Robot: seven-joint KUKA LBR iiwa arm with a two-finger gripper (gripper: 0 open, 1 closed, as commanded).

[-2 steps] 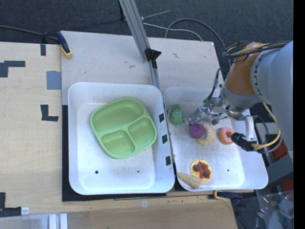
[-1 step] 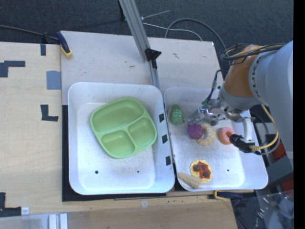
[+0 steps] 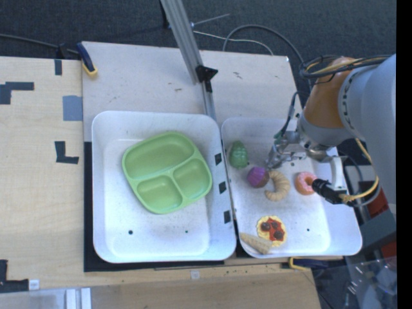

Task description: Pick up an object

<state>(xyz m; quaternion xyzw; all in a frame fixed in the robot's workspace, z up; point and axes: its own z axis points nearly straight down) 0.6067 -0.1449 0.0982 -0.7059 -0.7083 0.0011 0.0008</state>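
Note:
The right bin (image 3: 335,237) holds several toy foods: a green pepper-like piece (image 3: 238,154), a purple round piece (image 3: 257,176), a tan croissant (image 3: 279,185), a pink donut (image 3: 304,183), a small pizza (image 3: 271,229) and a beige wedge (image 3: 255,243) at the front rim. My gripper (image 3: 278,159) hangs low over the bin, just above the croissant's upper end and right of the purple piece. Nothing shows between its fingers.
The left bin (image 3: 109,230) carries a green divided plate (image 3: 167,170). A slanted metal rail (image 3: 187,37) crosses above the gap between the bins. Cables (image 3: 257,34) lie behind the right bin, and the arm's body (image 3: 347,102) covers that bin's back right corner.

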